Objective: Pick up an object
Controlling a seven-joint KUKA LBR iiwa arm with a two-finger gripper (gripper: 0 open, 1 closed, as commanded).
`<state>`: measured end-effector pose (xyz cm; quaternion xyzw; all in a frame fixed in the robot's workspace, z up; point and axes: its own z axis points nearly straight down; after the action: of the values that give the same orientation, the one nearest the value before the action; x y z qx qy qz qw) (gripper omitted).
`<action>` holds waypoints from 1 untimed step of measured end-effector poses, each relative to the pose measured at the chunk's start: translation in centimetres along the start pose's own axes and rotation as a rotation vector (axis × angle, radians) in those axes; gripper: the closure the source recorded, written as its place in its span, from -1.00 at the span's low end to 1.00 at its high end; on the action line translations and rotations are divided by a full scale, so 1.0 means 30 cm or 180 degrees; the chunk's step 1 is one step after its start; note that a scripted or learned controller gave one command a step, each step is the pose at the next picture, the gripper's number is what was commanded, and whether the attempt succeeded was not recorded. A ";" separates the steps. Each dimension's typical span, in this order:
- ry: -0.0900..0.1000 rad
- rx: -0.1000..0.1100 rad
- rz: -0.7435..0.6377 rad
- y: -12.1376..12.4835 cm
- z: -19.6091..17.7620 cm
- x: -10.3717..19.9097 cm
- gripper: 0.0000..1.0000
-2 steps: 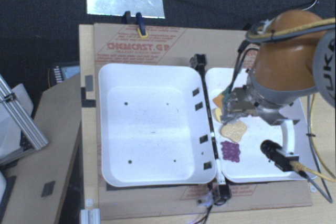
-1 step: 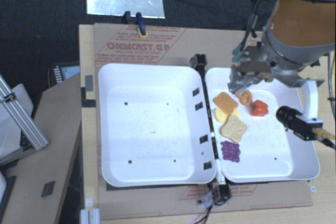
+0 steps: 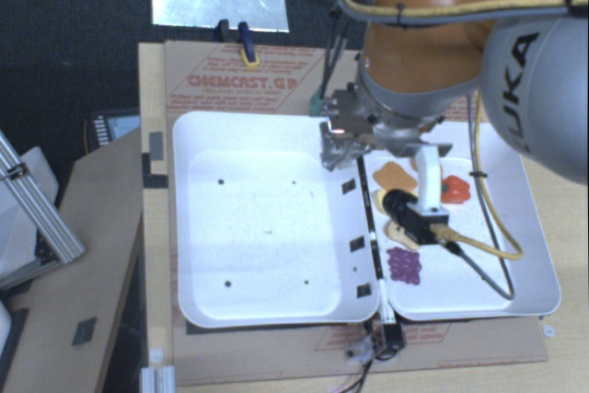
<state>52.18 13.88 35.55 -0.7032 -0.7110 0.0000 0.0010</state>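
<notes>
Objects, an orange piece (image 3: 394, 173), a red piece (image 3: 455, 189) and purple grapes (image 3: 403, 265), lie in the view's right bin (image 3: 526, 264). Tool (image 3: 337, 154) hangs over the divide between bins; apart or together cannot be told.

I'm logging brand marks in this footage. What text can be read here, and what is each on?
"CHEMCAST", followed by a few blurred characters: red print on the brown board under the white bins.
"KUKA": dark letters running sideways on the grey arm.
Red print on the board's front edge: too blurred to read.
</notes>
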 end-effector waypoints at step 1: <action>-0.0002 -0.0029 0.0047 -0.122 -0.207 -0.204 1.00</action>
<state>48.60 7.70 41.75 -0.7085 -0.7057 -0.0031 -0.0024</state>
